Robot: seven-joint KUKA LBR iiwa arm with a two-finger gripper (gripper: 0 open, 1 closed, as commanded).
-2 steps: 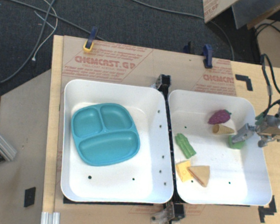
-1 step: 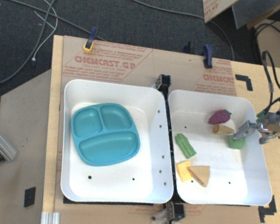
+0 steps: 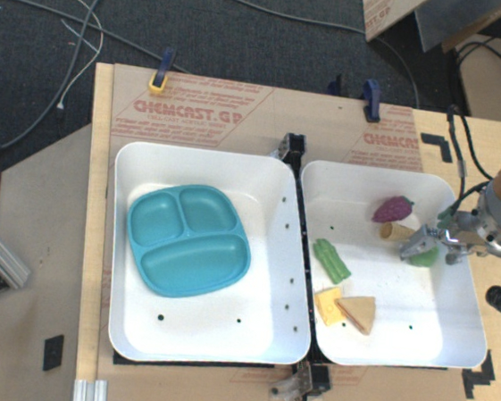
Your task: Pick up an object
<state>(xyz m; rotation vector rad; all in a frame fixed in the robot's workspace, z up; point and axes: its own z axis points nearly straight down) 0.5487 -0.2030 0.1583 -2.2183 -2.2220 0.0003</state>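
My gripper (image 3: 431, 245) hangs low over the right side of the right bin (image 3: 450, 339), reaching in from the right edge. A small green object (image 3: 422, 257) lies directly beneath it, partly hidden by it. Just to its left lie a purple bunch of grapes (image 3: 394, 208) and a small tan piece (image 3: 398, 230). Farther left in the same bin lies a green pickle (image 3: 331, 260). Near the bin's front left are a yellow cheese piece (image 3: 327, 304) and a tan bread wedge (image 3: 358, 312), touching each other.
The left bin (image 3: 189, 341) holds a teal divided plate (image 3: 189, 238). A black divider rail (image 3: 298, 237) runs between the bins. Two blue clamps (image 3: 164, 66) (image 3: 371, 99) grip the cardboard at the back. Cables trail across the dark floor behind.
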